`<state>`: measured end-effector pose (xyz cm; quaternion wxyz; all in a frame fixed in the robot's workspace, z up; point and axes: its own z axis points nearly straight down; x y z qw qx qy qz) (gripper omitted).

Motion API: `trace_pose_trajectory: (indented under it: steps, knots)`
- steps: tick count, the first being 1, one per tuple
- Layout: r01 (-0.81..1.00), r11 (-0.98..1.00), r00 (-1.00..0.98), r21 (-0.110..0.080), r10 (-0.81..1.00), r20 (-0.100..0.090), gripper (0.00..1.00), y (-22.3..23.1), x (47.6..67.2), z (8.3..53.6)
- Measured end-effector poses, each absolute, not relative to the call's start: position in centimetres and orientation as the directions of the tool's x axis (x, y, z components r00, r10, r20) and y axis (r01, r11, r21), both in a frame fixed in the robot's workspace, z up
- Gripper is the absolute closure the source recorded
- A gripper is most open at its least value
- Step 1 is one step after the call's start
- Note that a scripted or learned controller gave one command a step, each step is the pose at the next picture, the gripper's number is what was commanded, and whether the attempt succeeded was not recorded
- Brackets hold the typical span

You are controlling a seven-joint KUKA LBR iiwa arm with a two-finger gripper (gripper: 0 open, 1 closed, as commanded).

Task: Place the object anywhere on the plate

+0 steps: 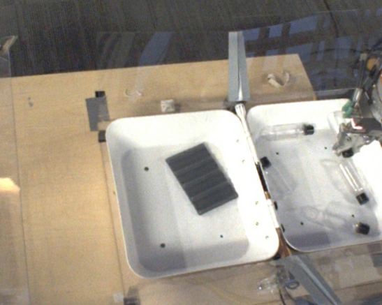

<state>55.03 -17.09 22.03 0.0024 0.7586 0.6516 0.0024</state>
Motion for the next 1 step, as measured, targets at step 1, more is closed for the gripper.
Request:
trace_pose_trajectory:
  steps: [1]
  knots:
    - [0.933, -0.359, 0.359, 0.005, 0.933, 0.0, 1.0, -16.33, 57.12, 27.95]
